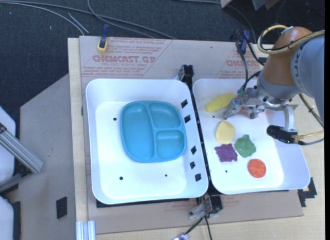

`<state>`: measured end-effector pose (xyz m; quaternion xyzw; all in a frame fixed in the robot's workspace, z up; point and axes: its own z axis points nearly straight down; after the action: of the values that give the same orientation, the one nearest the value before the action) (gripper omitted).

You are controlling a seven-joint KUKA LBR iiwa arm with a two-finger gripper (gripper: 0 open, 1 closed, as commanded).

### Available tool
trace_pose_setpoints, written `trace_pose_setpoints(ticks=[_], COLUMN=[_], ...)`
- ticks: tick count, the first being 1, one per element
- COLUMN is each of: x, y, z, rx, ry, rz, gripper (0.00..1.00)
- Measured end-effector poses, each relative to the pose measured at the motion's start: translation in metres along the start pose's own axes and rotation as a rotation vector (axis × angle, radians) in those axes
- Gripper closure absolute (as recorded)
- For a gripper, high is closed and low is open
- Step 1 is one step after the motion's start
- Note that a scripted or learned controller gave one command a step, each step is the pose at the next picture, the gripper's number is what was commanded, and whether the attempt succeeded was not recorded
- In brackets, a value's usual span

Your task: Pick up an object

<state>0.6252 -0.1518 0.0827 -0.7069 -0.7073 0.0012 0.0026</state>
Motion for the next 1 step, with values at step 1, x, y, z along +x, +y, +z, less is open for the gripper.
trace_pose_setpoints(ticks=[1], x=[-0.0002], y=[0.0018], z=[-0.0143], rx=[-0.006], ry=[-0.001], rz=[0.000], gripper=[1.00])
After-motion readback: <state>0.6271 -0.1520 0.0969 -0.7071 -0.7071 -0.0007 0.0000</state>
